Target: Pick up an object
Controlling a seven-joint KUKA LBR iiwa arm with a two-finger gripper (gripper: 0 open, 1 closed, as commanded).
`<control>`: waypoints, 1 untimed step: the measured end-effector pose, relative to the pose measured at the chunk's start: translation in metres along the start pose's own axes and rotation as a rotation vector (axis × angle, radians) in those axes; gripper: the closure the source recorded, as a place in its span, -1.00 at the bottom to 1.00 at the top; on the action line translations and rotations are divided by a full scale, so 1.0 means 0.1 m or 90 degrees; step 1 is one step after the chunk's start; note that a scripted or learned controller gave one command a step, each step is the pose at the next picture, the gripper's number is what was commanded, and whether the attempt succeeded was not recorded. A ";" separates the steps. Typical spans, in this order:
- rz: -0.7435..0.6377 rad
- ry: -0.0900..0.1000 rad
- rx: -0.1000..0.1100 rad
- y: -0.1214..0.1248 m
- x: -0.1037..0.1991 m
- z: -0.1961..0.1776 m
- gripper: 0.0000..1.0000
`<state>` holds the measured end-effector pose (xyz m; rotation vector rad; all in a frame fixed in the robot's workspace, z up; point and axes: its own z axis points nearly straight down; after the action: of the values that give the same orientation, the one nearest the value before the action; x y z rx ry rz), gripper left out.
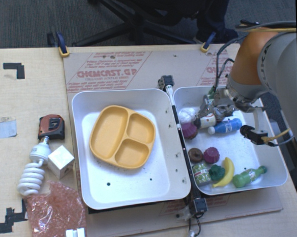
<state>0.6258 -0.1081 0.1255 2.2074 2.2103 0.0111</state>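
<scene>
Green bottle (249,175) lies beside yellow banana (226,172), bin's (273,171) front.

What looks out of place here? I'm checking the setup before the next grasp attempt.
Nothing looks spilled or broken. The right bin holds all the small items, several lying on their sides: the blue bottle, the green bottle and the banana. The yellow divided plate sits askew in the left bin.

grey arm (278,46) bent down-left, hand (210,107) low.
</scene>
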 end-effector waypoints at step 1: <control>0.000 -0.001 -0.001 -0.01 0.01 0.02 -1.00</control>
<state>0.6250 -0.1075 0.1240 2.2050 2.2094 0.0119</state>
